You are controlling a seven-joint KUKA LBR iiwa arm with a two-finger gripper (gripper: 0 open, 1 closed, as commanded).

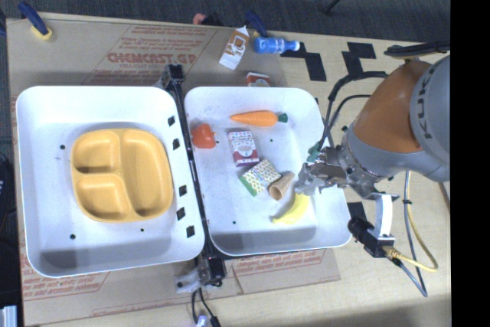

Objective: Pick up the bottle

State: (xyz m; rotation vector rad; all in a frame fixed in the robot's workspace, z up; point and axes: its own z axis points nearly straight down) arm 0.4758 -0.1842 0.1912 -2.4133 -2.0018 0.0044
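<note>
Two white bins are sitting side by side on the tabletop (367, 272). In the right bin (230, 235), nearest the camera, a banana (292, 209) is lying by an ice-cream cone (279, 184), with the jaws (315, 178) hovering just beside them (whether spread or pressed together I cannot tell). Farther back are lying a green-and-yellow packet (260, 176), a red box (243, 147), a tomato (203, 135) and a carrot (258, 118). The left bin (38, 180) is holding a yellow divided plate (121, 173). Beyond both bins, the blue bottle (272, 45) is lying on the tabletop.
</note>
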